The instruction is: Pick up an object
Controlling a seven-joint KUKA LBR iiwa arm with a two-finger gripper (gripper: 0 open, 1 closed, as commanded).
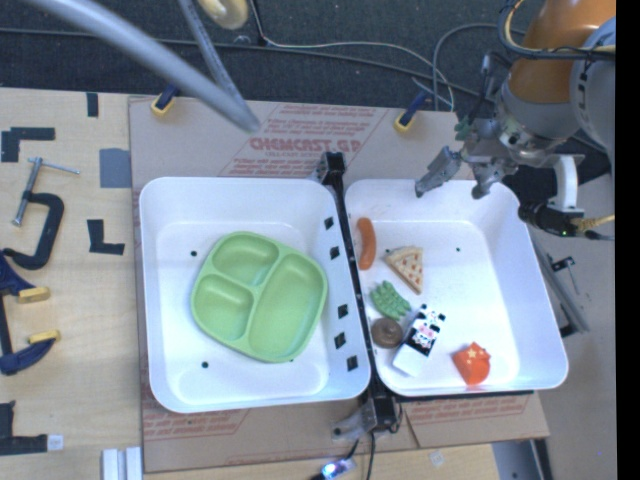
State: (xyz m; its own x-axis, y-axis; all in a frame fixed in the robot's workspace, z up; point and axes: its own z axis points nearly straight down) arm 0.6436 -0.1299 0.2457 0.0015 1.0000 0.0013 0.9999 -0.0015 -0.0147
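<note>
Cardboard sheet (300,138) under two white bins (160,268); clamp (35,223) left; gripper (458,178) spread, holding nothing.

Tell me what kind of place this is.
Most likely a robotics lab test bench. A robot arm reaches over two white bins set on cardboard, toy food such as a pizza slice lies in the right bin, and clamps lie nearby.

Bench (80,368) bears cardboard sheet (300,133), two white bins (165,298), C-clamp (35,218).
</note>
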